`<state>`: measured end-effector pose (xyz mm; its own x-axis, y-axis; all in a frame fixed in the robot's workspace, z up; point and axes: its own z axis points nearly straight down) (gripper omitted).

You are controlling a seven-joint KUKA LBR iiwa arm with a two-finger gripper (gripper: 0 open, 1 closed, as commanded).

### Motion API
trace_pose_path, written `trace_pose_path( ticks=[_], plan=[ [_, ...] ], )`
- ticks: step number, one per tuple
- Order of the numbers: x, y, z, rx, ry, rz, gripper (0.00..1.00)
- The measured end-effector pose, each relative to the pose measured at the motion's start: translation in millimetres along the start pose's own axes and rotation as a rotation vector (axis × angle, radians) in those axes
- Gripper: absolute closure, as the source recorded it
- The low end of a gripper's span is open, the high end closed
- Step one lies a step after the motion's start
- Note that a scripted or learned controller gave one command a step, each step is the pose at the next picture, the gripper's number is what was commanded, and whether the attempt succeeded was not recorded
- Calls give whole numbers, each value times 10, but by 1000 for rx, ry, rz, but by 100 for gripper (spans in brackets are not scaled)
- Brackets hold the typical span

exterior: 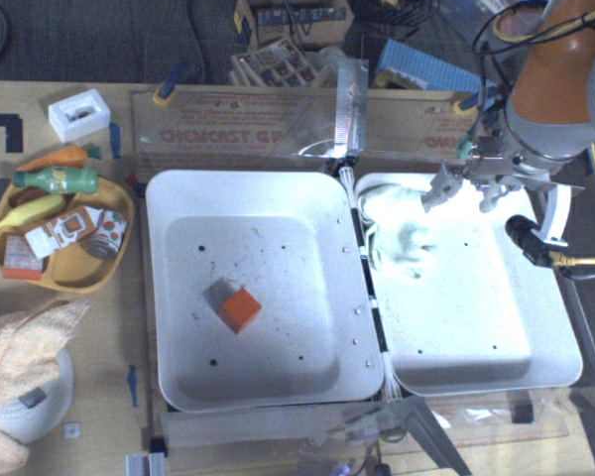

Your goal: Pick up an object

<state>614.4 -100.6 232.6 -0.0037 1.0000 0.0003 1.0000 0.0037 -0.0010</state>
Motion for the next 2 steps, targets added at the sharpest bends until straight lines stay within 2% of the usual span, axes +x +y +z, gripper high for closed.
trace_pose_path(
  ticks=[1,2],
  plan=[
    [-375,324,1362,-6,-2,-46,0],
    [-212,4,1402,-16,-4,-95,0]
  ],
)
